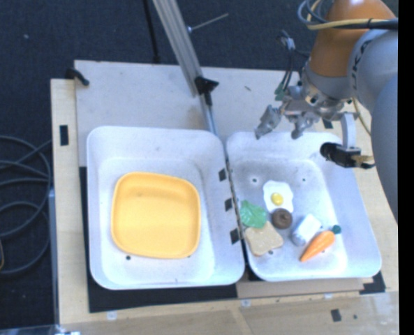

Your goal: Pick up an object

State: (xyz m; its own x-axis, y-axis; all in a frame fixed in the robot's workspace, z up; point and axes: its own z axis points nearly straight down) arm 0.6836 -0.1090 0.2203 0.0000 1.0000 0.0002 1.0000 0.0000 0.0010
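My gripper (282, 125) hangs open above the far rim of the right bin (346, 187), with nothing between its two fingers. Well below it in that bin lie a fried egg (278, 195), a brown round cookie (282, 219), a green leafy piece (253, 215), a slice of toast (264, 240), a small white block (307, 227) and an orange carrot (318, 245). All of these sit in the near half of the bin, apart from the gripper.
The left bin (102, 187) holds a yellow square plate (156, 214). A slanted metal pole (181, 44) rises behind the bins, near the divide. The far half of the right bin is bare white floor.
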